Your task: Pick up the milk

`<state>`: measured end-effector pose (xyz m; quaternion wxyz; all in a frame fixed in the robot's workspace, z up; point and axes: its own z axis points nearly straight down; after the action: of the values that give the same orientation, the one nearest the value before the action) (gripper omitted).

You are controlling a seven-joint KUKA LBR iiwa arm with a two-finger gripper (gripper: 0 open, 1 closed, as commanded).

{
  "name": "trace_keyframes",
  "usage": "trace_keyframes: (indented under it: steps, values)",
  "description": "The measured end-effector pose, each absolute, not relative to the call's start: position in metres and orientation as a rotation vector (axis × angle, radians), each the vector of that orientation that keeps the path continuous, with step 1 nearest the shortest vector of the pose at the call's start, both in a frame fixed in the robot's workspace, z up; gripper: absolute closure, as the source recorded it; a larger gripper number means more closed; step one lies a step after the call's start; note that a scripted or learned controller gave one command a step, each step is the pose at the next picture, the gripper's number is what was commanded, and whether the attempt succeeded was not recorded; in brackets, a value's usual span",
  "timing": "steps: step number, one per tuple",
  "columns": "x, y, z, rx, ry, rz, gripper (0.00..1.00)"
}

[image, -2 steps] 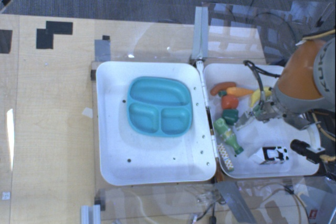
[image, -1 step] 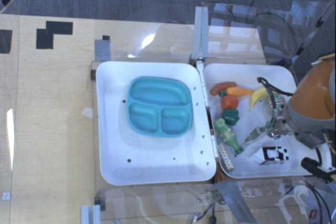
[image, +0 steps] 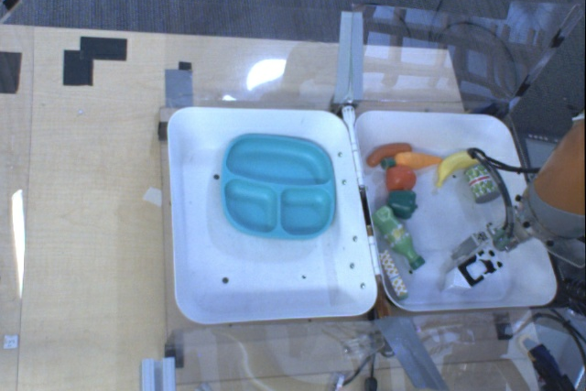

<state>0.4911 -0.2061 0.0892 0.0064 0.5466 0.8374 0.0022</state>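
My claw [image: 469, 254] hangs low in the right bin's [image: 439, 116] near corner, poised to grab; open or closed, I cannot tell. I judge the milk [image: 482, 184] is the green-banded tub beside the banana [image: 455, 168], apart from my claw.

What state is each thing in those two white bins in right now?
Blue tray: flat in the left bin, compartments empty.
Green bottle: lying on its side in the right bin.
Banana: unpeeled, lying flat.
Can: on its side beside the banana.
Arm: reaches low into the right bin.
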Motion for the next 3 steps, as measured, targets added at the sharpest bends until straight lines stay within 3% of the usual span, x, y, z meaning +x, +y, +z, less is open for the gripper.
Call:
trace_keyframes:
  steps: [1, 2, 3]
  values:
    - [0.532, -0.098, 0.090, 1.997, 2.406, 0.012, 0.00]
    - [0.557, -0.187, 0.089, 1.950, 2.450, 0.010, 0.00]
    - [0.493, -0.191, 0.089, 1.918, 2.474, 0.007, 0.00]
